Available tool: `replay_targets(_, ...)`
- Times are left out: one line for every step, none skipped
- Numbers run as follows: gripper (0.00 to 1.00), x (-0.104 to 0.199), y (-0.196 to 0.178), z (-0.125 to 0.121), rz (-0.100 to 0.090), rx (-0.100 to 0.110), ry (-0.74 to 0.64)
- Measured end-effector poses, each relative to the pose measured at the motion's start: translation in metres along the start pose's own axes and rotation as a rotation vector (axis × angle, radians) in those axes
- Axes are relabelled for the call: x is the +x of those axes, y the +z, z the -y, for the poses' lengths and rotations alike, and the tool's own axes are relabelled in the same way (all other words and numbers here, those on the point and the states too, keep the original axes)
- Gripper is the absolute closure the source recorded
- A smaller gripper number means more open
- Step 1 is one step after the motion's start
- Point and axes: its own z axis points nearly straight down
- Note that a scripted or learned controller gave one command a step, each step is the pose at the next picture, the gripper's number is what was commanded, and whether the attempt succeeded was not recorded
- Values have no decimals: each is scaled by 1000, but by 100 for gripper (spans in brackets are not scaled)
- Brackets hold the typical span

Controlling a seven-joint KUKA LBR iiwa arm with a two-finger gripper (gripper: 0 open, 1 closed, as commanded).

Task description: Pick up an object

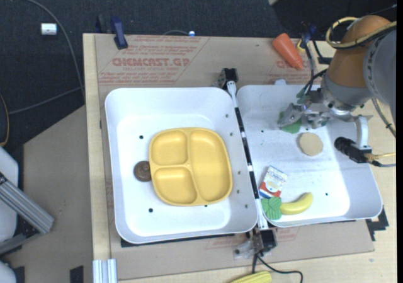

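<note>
Banana (296,204), right bin (352,181), 6 o'clock; carton (273,181) beside. Cookie (310,144) center. Gripper (301,116), 11 o'clock, over green item (290,127); claw state untellable.

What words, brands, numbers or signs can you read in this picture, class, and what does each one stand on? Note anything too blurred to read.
"CHEMCAST GP": red print on the brown board under the bins; the last letters are uncertain.
Smaller red lines above and below that brand: too small and blurred to read.
Faint red print on the board near the orange object: unreadable.
Small white packet in the right bin: coloured markings, too small to read.
</note>
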Motion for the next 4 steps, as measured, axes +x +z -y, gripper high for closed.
replay_targets(0, 19, 6, -35, 1, -4, -2)
replay_targets(0, 10, 6, -19, 0, -1, 0)
replay_targets(100, 10, -4, -20, 1, -3, -1)
replay_targets(100, 60, 7, 15, -1, 0, -2)
